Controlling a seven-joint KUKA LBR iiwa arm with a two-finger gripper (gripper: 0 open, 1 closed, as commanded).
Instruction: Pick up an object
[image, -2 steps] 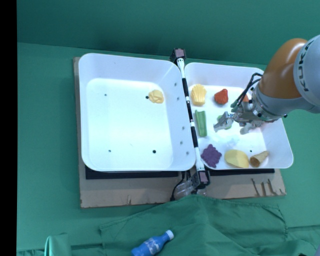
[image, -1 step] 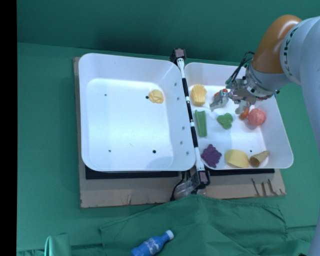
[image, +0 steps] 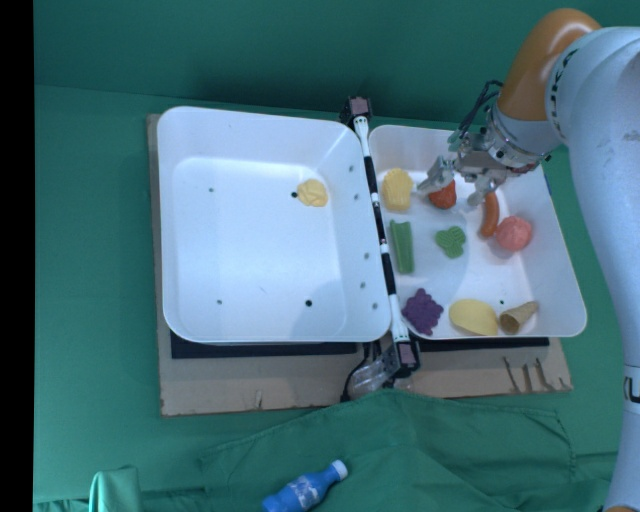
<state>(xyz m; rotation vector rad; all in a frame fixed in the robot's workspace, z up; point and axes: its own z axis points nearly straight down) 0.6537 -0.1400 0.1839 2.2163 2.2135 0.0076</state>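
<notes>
My gripper (image: 456, 186) hangs over the back of the right bin (image: 560, 290), fingers spread open. A small red-orange piece (image: 444, 196) lies right under the left finger (image: 436, 177), and I see nothing pinched between the fingers. Beside it are an orange sausage-shaped piece (image: 489, 213) and a pink-red round fruit (image: 514, 233). A yellow pepper (image: 397, 188), a green stalk (image: 401, 245), a green leafy piece (image: 451, 241), purple grapes (image: 422, 311), a yellow fruit (image: 472, 317) and a cone (image: 518, 317) also lie in this bin.
The left bin (image: 200, 280) holds one small yellow piece (image: 312, 192). A black-and-white bar (image: 379, 225) runs between the bins. Green cloth (image: 400, 450) and a blue bottle (image: 305, 488) lie in front of the bench.
</notes>
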